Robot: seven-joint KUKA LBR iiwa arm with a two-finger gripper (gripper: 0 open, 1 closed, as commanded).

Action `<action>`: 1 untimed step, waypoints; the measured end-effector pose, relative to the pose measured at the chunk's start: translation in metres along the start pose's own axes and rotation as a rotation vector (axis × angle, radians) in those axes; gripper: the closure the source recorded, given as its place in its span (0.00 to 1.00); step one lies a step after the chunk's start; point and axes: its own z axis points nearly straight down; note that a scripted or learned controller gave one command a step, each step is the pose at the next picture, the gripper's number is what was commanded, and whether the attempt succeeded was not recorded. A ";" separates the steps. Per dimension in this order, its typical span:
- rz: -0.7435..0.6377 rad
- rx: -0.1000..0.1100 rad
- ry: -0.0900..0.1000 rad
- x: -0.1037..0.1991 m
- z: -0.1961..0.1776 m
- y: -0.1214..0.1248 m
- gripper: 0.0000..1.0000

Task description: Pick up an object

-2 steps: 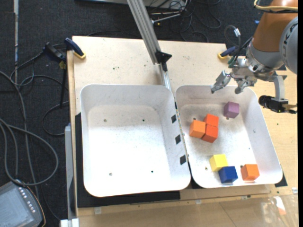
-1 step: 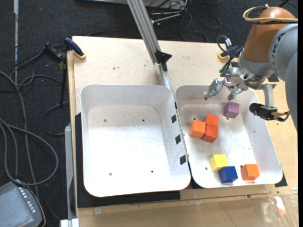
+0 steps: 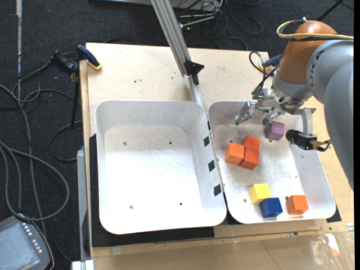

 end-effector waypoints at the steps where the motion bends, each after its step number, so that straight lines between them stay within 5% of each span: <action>1: -0.001 -0.007 -0.002 0.000 -0.014 0.002 1.00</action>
